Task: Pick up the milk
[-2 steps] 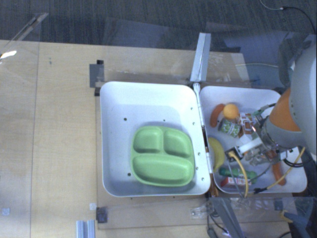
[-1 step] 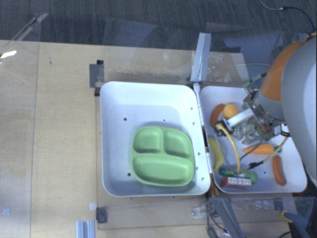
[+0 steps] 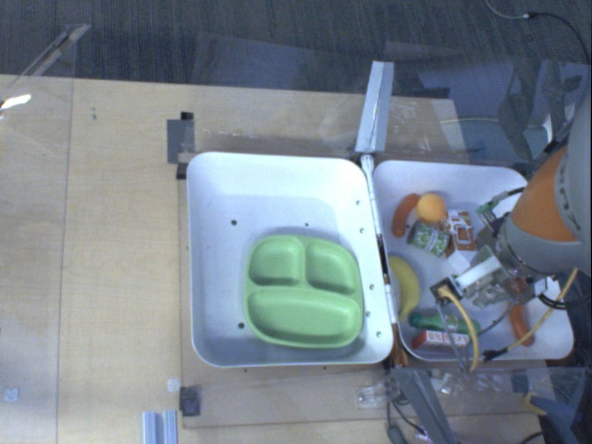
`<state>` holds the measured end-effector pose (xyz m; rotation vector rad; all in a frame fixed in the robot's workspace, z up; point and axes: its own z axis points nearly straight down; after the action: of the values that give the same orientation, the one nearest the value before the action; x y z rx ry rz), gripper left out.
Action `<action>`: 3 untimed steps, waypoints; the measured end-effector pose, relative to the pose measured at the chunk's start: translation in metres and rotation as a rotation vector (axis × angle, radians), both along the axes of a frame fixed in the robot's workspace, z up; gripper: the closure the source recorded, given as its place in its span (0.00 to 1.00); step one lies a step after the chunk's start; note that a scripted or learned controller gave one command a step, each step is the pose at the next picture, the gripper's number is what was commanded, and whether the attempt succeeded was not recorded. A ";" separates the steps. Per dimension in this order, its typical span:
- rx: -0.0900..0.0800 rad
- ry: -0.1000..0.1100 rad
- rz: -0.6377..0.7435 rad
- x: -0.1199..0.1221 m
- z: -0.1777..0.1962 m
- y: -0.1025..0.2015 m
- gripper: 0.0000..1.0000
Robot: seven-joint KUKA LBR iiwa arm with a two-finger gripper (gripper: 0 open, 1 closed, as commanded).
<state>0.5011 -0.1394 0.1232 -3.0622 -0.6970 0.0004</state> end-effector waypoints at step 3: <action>0.000 -0.005 -0.124 0.007 0.069 -0.004 1.00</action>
<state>0.5084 -0.1432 0.1924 -3.1009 -0.5061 -0.0075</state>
